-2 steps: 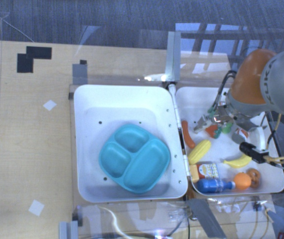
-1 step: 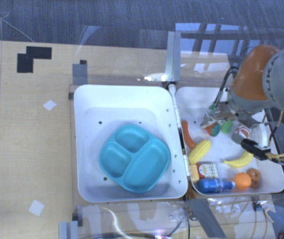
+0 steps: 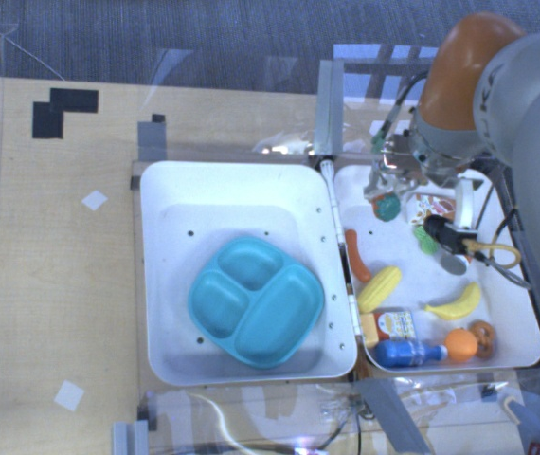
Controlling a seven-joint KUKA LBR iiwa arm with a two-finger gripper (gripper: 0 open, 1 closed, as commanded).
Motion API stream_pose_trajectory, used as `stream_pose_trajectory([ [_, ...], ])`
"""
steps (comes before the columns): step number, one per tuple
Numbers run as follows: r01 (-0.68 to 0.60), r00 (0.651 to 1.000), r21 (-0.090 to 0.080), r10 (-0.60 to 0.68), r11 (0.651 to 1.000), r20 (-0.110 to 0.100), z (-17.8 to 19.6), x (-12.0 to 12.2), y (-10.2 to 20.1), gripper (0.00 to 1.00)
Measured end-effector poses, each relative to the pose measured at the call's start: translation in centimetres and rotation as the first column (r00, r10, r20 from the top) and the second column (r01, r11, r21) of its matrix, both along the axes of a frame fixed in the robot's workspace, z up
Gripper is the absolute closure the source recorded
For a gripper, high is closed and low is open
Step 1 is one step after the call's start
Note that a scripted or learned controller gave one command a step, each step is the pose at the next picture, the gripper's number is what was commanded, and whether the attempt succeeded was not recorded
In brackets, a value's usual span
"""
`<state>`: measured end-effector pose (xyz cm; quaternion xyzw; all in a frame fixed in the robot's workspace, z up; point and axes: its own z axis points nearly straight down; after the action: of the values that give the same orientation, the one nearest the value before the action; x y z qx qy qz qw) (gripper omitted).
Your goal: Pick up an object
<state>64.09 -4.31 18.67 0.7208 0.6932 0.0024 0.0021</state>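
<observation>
Your gripper [image 3: 385, 190] sits low in right white plastic bin [image 3: 526, 344]; grip state unclear. Small teal round object [image 3: 387, 207] just below it; yellow corn cob [image 3: 379, 288] further below.

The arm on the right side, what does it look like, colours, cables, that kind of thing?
The arm is bulky and rounded, with a smooth grey shell and a glossy orange band above the wrist. Thin dark cables loop beside the band down to the wrist. The claw is a small metallic assembly of silver and dark parts, too cluttered to make out in detail.
</observation>
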Motion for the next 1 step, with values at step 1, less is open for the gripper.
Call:
stream_pose_trajectory([
  [1, 0.170, 0.986, 0.000, -0.170, 0.986, 0.000, 10.89, 0.00, 0.19, 1.00],
])
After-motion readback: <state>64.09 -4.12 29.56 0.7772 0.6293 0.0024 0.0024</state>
